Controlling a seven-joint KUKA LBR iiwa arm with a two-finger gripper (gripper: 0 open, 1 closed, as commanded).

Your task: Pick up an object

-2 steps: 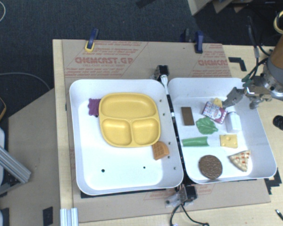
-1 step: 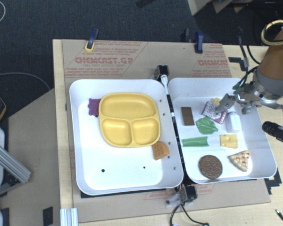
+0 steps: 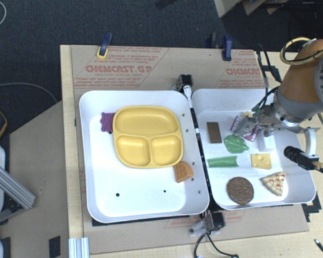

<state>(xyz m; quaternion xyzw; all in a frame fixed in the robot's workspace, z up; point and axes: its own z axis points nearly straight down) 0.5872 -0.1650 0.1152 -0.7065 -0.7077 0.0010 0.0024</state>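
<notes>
The right bin (image 3: 290,104) holds a brown bar (image 3: 213,133), a green leaf (image 3: 236,144), a green bean pod (image 3: 222,162), a yellow cheese cube (image 3: 261,160), a pizza slice (image 3: 274,183) and a round brown cookie (image 3: 240,190). My gripper (image 3: 251,127) hangs low over the upper middle of this bin, just right of the brown bar and above the leaf. A purple-pink item (image 3: 238,124) sits right at its tip. The arm (image 3: 304,85) comes in from the right.
The left bin (image 3: 91,160) carries a yellow three-compartment tray (image 3: 148,135), a purple piece (image 3: 106,122) at its left edge and a brown bread piece (image 3: 183,171) at its lower right. A black fixture (image 3: 301,157) juts in at the right bin's right side.
</notes>
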